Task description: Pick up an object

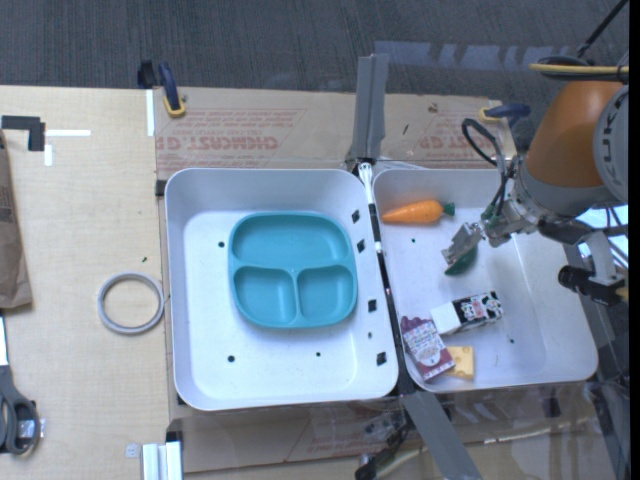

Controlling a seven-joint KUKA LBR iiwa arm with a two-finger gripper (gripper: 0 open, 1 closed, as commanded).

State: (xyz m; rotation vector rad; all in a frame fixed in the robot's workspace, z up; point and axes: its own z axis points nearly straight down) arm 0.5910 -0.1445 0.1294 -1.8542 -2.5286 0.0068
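Camera view looks down on the right bin [560, 338], which serves as the landmark here. Inside it, near its middle, a small dark green object [461, 260] sits between the fingers of the tool [466, 246], so the tool is clenched on that green object, which appears to be just above the bin floor. The grey arm [575, 138] with its orange band reaches in from beyond the bin's right side and slants down toward the bin's centre.

Toward the bin's back wall, an orange carrot [414, 212] with a green tip lies lengthwise, apart from the tool. Toward the bin's front, a black and white carton [468, 311] lies on its side; nearer the front left corner, a reddish packet [424, 346] lies flat with a yellow block [462, 361] touching its right edge.

Just beside the right bin, on its left, stands the left bin [190, 298], holding a teal divided plate [294, 270]. Further left of both bins, a grey tape ring [131, 302] lies on the worktop [80, 218].
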